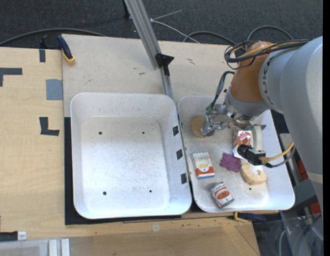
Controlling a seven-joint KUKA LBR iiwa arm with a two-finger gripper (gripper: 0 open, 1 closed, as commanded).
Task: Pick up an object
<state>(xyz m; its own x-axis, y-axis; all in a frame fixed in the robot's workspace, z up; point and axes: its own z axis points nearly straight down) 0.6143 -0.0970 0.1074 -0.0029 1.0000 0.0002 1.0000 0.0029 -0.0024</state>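
Note:
My gripper (pixel 209 126) is low in the right bin (pixel 277 199), at its far left part, right beside a tan round disc (pixel 197 126) that touches or nearly touches its tip. Nearer the front lie a white-and-orange carton (pixel 203 165), a small red-and-white can (pixel 222 194), a purple piece (pixel 229 161), a beige bread-like ring (pixel 253 174) and a red-and-white packet (pixel 244 138). The grey arm with its orange band (pixel 250 79) reaches in from the right.
The left bin (pixel 79 143) lies beside the right one, with a raised rim between them. A metal pole (pixel 146 28) slants over the bench from the top. A black-and-yellow cable (pixel 272 156) trails over the right bin.

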